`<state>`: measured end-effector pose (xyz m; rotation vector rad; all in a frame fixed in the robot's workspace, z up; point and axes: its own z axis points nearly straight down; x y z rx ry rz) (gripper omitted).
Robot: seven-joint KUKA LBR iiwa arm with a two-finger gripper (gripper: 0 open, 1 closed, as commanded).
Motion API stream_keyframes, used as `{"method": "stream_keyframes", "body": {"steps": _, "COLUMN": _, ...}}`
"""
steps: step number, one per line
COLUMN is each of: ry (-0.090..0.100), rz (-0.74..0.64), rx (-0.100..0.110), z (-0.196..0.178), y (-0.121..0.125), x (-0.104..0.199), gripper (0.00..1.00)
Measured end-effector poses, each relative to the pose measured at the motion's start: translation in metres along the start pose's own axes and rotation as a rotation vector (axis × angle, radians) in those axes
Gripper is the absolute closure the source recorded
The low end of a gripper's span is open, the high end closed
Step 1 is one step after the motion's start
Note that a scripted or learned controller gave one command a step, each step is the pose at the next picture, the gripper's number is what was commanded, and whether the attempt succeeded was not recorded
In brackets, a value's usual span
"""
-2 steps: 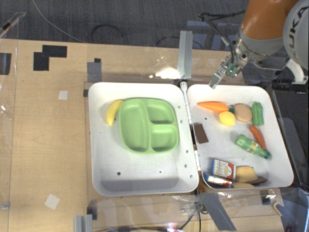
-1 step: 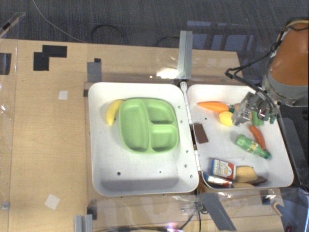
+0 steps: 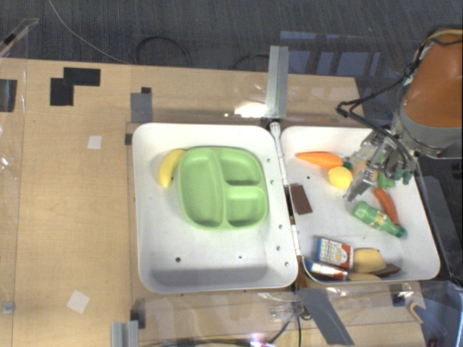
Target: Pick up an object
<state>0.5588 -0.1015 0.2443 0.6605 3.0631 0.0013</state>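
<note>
Gripper (image 3: 369, 170) low over the right bin (image 3: 427, 244), near its far right corner; I cannot tell how it is set.

The lemon (image 3: 339, 177) lies just left of it, small, round and yellow, with an orange carrot (image 3: 318, 159) touching its far side. A second carrot (image 3: 387, 204) and a green bottle (image 3: 377, 219) crowd just below. Bare white floor opens further left, up to a brown block (image 3: 299, 199) by the divider. Beyond that, the left bin (image 3: 155, 266) holds a green tray (image 3: 221, 186) and a banana (image 3: 169, 167).
</note>
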Motion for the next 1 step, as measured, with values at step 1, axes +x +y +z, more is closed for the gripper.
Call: {"method": "stream_keyframes", "body": {"steps": 1, "ry": 0.009, "rz": -0.133, "rx": 0.002, "z": 0.1136, "y": -0.0516, "x": -0.0504, "gripper": 0.0}}
